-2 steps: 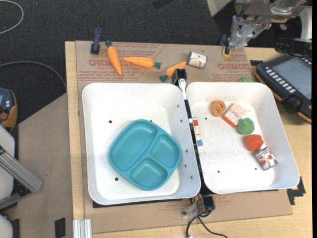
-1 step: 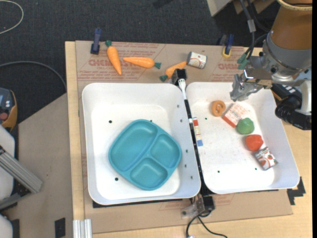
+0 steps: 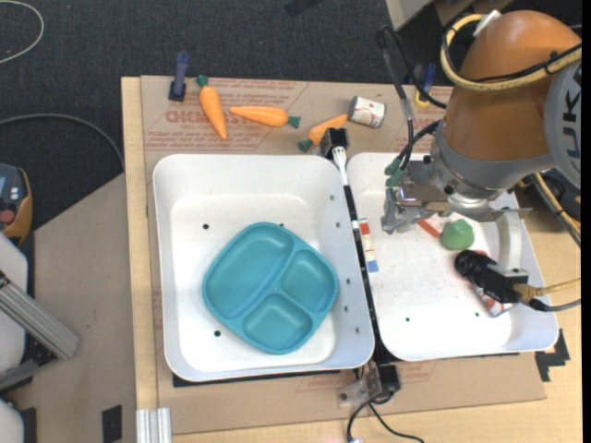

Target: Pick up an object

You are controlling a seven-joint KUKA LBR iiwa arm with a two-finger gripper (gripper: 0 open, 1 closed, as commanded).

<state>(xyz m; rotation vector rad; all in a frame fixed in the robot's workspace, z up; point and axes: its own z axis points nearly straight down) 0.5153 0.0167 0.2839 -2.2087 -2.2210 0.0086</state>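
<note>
I see the tool [image 3: 399, 212] over the right bin [image 3: 443, 335], close to the wall it shares with the left bin [image 3: 175, 247]. I cannot tell whether it is spread or pressed together. A green lump [image 3: 456, 235] lies just beside the tool on the arm's side, with a small red piece [image 3: 430, 229] between them. A teal divided plate [image 3: 270, 287] sits in the left bin, well apart from the tool. Carrots [image 3: 213, 111] lie on the worktop [image 3: 138, 118] beyond both bins.

We note: teal plate [image 3: 270, 287] smooth matt plastic; white bins [image 3: 185, 206] glossy plastic; sheet [image 3: 148, 100] beneath matt brown cardboard.
</note>
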